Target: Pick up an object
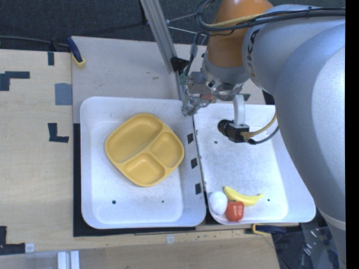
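Glossy yellow plastic tray (145,149), speckled matt white bins (94,150), pale wood-grain bench (33,167)

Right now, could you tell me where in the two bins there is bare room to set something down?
The right bin is bare across its middle. Its near corner is crowded by the banana, white egg and red item. In the left bin, the yellow tray leaves only the near strip.

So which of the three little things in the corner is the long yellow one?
The banana. The white egg and red pepper beside it are short and rounded.
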Motion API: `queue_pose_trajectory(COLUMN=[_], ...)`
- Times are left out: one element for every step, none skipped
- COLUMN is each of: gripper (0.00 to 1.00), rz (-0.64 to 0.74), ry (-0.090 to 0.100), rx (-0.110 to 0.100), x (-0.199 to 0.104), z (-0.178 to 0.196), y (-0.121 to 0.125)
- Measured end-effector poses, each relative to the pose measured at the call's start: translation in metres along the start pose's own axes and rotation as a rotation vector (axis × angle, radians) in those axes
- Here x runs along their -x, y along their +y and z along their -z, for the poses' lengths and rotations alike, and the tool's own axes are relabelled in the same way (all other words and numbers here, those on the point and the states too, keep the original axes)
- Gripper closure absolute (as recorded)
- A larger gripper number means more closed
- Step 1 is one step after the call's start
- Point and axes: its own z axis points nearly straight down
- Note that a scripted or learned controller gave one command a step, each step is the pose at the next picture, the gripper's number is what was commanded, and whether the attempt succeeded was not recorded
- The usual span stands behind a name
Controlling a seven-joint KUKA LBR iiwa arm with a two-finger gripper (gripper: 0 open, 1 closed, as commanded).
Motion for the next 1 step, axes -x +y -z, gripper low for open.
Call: queue_pose_trajectory(gripper=[1.00], rz=[0.000], ry=[0.000], rx=[0.001], x=[-0.0442], z=[-0.0093], y=[0.0303])
